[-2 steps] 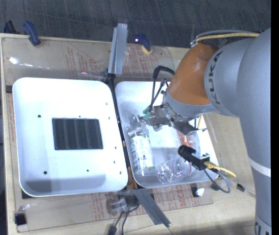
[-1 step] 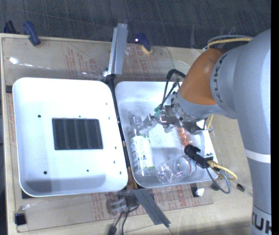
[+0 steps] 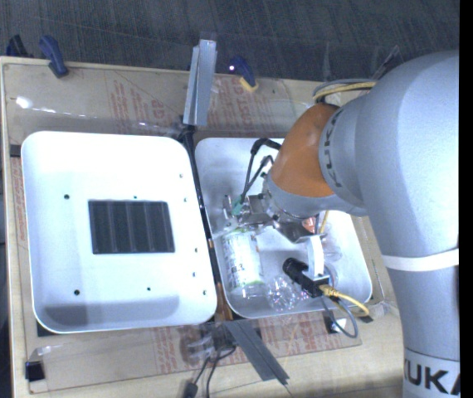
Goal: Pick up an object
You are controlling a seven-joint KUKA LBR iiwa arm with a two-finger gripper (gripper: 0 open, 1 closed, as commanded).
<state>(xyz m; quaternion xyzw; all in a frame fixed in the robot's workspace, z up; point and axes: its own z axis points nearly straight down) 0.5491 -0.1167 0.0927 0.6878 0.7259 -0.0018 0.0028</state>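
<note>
Camera view is showing us the gripper [image 3: 249, 210] working low in the right bin [image 3: 220, 160], just above a clear plastic bottle [image 3: 241, 259] lying near the left wall; whether it is gripping, we cannot tell. We are judging the bottle light, slick and crushable, best taken across its middle. Walls are crowding it closely.

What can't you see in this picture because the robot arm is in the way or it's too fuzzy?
- The claw: the arm's wrist covers it in the camera view.
- The right bin: the arm hides much of its floor.
- The clear bottle: its label is too blurry to read.
- The crinkly clear thing beside it: too blurry to name.
- The left bin has a dark rectangle; what it is stays unclear.
</note>
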